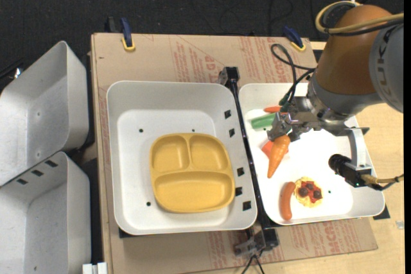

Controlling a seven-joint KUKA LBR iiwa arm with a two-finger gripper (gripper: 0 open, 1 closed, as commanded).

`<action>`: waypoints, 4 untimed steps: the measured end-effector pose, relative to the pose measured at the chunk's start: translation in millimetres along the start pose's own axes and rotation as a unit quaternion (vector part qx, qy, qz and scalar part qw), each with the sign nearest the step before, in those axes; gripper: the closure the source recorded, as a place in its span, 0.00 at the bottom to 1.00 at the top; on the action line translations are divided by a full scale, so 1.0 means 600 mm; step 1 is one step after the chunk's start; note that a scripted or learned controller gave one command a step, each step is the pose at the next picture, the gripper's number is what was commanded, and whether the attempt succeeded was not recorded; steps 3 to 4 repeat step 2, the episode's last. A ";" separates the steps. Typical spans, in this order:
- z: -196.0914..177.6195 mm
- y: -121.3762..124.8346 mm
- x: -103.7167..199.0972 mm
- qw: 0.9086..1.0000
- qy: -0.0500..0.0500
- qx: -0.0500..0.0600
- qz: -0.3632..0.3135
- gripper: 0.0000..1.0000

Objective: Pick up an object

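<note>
camera view: gripper [284, 127] sits at the top end of the toy carrot [277, 153] in the right bin [366, 205]; finger state cannot be told. green piece [261, 120] just above-left of the carrot, sausage [287, 200] and small pizza [309, 192] below it. yellow divided tray [191, 172] lies left of the carrot, in the left bin [122, 138].

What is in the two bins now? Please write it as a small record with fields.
left bin: holds a yellow divided plate
right bin: holds a carrot, a green piece, a sausage, a small pizza toy
arm: reaches in from the right, over the right bin
pincer: just above the carrot's thick end
hold: cannot tell from this view
</note>
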State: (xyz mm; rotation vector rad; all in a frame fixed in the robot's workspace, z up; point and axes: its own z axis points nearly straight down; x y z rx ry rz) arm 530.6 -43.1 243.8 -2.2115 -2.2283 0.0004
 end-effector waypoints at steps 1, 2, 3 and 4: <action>0.024 -0.015 0.091 1.000 0.000 0.000 0.000 1.00; 0.027 -0.049 0.173 1.000 0.000 0.001 0.000 1.00; 0.027 -0.049 0.173 1.000 0.000 0.001 0.000 1.00; 0.027 -0.049 0.173 1.000 0.000 0.001 0.000 1.00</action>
